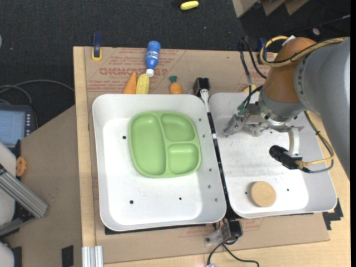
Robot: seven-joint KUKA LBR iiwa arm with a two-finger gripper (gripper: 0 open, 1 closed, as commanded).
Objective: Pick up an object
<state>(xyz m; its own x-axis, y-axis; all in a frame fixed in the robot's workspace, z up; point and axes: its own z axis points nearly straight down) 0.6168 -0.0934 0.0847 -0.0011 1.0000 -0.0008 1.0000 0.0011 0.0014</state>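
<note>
Right now my claw [233, 128] hangs low near the right bin's [317, 202] far-left corner, fingers' state unclear; the cork disc [262, 194] lies untouched by its near edge.

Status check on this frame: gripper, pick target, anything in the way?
Gripper low over right bin, far-left corner, nothing seen in it. Round tan disc lies near the bin's front, untouched. Green divided plate sits in left bin. No obstruction.
</note>
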